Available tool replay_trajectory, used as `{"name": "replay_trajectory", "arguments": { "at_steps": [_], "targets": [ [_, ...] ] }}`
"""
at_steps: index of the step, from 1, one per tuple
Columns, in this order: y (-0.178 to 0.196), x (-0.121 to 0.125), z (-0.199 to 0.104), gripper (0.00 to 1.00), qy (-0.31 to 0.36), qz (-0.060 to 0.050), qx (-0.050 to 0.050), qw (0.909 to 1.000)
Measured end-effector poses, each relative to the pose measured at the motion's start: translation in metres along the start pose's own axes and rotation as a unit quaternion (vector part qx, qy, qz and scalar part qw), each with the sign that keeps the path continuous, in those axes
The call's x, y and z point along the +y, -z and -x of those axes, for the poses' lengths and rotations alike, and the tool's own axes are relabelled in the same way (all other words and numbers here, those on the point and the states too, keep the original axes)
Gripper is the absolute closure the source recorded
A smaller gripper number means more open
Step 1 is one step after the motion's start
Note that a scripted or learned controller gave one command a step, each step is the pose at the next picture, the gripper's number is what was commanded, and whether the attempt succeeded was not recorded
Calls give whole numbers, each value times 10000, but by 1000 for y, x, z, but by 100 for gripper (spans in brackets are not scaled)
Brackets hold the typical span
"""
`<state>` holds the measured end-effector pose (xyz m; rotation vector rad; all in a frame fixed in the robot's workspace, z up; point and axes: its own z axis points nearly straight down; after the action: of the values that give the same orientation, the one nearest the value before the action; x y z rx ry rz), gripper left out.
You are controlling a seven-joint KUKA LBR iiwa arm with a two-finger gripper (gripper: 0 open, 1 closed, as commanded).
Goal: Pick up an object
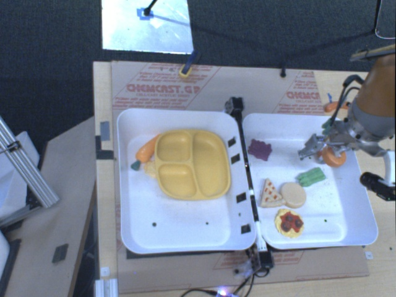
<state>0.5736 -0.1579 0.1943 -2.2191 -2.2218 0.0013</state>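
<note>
Pincer (311, 148) above leftward-tilted green piece (310, 177)

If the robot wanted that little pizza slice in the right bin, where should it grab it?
Probably from straight above, closing on the two long slanted edges of the pizza slice. It lies flat, so only its sides offer grip. The round cookie crowds its right edge, so gripping nearer the tip looks safer.

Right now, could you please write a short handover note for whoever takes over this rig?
Gripper: over the right bin, near its far right corner, beside an orange piece; nothing visibly between its fingers.
Right bin: purple piece, green piece, pizza slice, round cookie, red-topped disc.
Left bin: yellow tray, carrot.
Done: nothing lifted. Left: grasp and lift one object.
</note>
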Motion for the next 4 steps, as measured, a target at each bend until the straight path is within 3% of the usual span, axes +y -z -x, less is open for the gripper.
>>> {"name": "replay_trajectory", "arguments": {
  "at_steps": [1,2,3,4],
  "targets": [
    [-59,-9,2,0,-2,-12,3,10000],
    [-81,-5,3,0,0,59,-18,10000],
    [-74,-6,3,100,0,45,-16,10000],
    [-25,1,11,100,9,42,-13,10000]
  ]
}}
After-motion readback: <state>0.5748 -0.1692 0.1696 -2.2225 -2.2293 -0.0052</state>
